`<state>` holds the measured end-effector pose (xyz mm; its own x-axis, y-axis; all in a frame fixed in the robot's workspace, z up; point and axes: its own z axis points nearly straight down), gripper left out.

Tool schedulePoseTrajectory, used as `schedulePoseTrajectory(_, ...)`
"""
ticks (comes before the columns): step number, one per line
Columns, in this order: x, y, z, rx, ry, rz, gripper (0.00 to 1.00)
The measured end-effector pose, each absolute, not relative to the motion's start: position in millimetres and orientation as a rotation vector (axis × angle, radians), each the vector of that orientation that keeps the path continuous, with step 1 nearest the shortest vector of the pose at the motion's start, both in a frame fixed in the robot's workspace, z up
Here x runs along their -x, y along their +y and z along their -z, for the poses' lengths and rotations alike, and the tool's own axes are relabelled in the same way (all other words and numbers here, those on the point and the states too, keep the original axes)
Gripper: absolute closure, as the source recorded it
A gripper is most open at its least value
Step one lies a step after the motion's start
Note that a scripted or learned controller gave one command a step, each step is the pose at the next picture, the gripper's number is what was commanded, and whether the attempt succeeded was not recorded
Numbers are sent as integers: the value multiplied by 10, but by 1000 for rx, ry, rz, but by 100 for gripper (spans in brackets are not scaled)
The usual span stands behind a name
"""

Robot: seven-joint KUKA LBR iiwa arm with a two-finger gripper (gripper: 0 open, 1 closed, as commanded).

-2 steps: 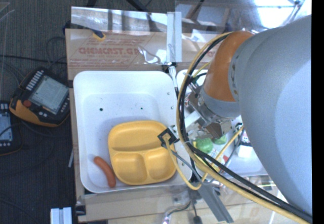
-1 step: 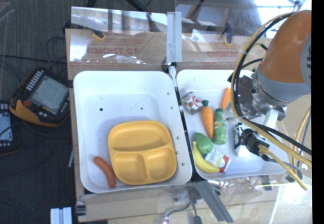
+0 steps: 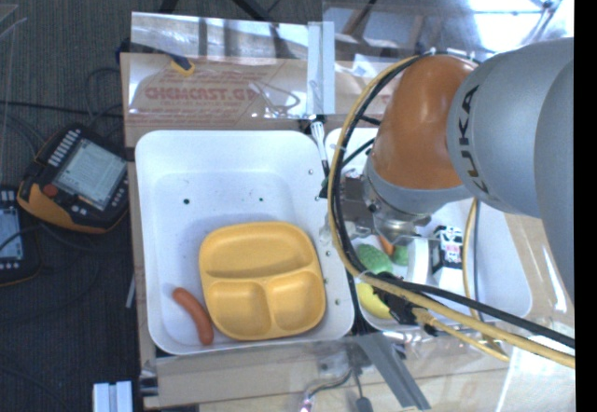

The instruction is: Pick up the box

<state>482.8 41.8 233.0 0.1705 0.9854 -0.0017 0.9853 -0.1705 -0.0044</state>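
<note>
**A:** Which step is being carried out?

**B:** The approach, as far as can be judged. The grey arm (image 3: 504, 140) is being held low over the right bin (image 3: 518, 284), and much of that bin is being covered by it (the orange band alone is hiding the far-left corner). No lift is being made yet.

**A:** And the gripper (image 3: 395, 238)?

**B:** It is being shadowed under the wrist, above the left part of that bin. Whether it is spread or pressed together cannot be told, and nothing is being seen held in it.

**A:** Where is the box lying?

**B:** A small white thing with black marks, taken to be the box (image 3: 451, 247), is lying in the right bin. It is just right of the gripper and apart from it.

**A:** What is being called for next?

**B:** Probably a short shift to the right, then a descent squarely over the box before any closing.

**A:** What else is lying about?

**B:** In the left bin (image 3: 159, 214) the near half is being taken up by a yellow divided tray (image 3: 261, 284). A sausage (image 3: 193, 315) is lying just beside its near-left corner, and both are well apart from the work. In the right bin the space under the wrist is being crowded by a yellow piece (image 3: 371, 300) and a green piece (image 3: 376, 258). Either could be caught instead of the box.
</note>
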Motion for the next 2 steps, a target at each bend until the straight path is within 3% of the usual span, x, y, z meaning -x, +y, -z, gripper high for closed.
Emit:
schedulePoseTrajectory(1, -4957, 1266, -2516, 2636, -1709, -8, 100)
schedulePoseTrajectory(2, -4991, 1389, -2429, 1981, -2436, -6, 100)
